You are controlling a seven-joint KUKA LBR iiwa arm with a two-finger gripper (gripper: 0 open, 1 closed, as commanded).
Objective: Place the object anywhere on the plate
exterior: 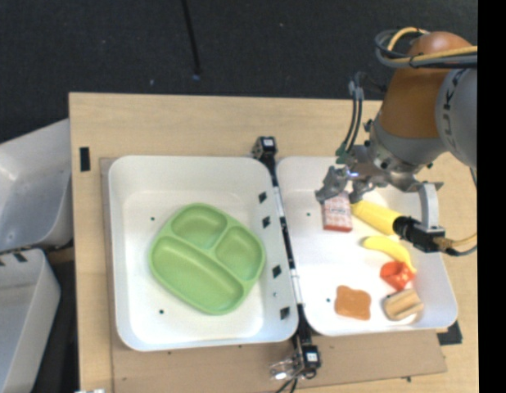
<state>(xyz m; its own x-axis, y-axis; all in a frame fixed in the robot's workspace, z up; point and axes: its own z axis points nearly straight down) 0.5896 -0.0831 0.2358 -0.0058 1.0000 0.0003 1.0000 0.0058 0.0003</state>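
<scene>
Camera view: pincer [341,188], spread wide, hangs just above the red-white packet [337,216].

Green sectioned plate [207,257] in left bin [122,244], gripper [341,188] over right bin [306,301], red-white packet [337,215] at its 6 o'clock, touching.

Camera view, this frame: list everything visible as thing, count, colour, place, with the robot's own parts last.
plate: 1, green, three compartments, in the left bin
left bin: 1, white, left half of bench
right bin: 1, white, right half of bench
small packet: 1, red and white, upper right bin, under the gripper
yellow pieces: 2, yellow, right bin, centre
red item: 1, red, below the yellow pieces
orange piece: 1, orange-brown, lower right bin
tan roll: 1, tan, lower right corner
bench: 1, light wood
arm: 1, grey with orange band, from the right
gripper: 1, dark, over the packet
</scene>
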